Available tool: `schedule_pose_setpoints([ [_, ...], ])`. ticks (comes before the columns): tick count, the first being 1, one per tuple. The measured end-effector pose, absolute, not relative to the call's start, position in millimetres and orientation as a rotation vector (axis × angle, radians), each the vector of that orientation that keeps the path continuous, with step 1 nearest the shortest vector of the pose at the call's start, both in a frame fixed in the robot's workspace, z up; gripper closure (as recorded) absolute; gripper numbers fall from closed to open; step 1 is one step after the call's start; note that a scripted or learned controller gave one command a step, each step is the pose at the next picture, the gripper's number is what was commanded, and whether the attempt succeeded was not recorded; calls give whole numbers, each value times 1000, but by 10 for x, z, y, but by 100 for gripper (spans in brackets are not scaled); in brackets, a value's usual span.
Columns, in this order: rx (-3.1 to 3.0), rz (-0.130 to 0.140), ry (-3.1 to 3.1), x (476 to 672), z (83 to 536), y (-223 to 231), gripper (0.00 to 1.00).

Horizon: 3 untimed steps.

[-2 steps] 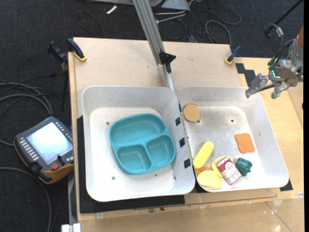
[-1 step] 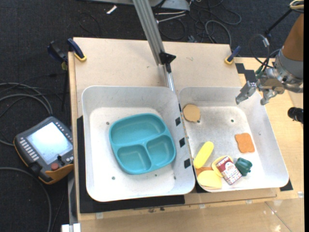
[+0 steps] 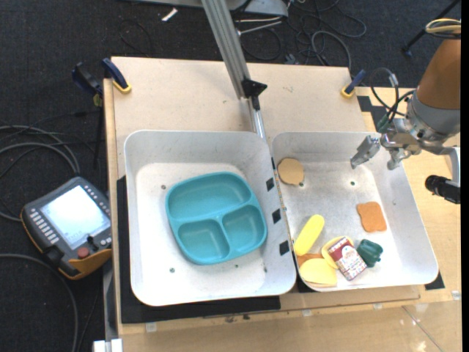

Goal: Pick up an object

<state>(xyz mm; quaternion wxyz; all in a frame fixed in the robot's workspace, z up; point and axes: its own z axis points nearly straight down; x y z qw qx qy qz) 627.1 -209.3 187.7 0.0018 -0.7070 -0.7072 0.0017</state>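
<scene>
Two matt white plastic bins on a pale, wood-look bench. A smooth, slightly glossy teal plastic divided tray. A brushed metal pole. Dark carpet-like floor.

Taking the right bin as the landmark, its middle floor lies bare and open from above, while a tan round piece sits near its far left corner and an orange slab near its right wall. Its near edge is crowded: a yellow banana, a yellow half-round piece, a red-and-white carton and a dark green piece lie close together or touching. To its left, a teal divided tray takes up most of the left bin, and a slanted metal pole ends just beyond the seam between the bins.
</scene>
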Motion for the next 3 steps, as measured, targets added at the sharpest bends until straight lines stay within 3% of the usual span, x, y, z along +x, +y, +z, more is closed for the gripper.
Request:
schedule_pose_setpoints([
  [1, -2215, 5, -2220, 6268, 1242, -2033, 0],
  [2, -2220, -1, -2228, 6293, 1393, -2038, 100],
  [3, -2222, -5, -2229, 6294, 1893, -1937, 100],
])
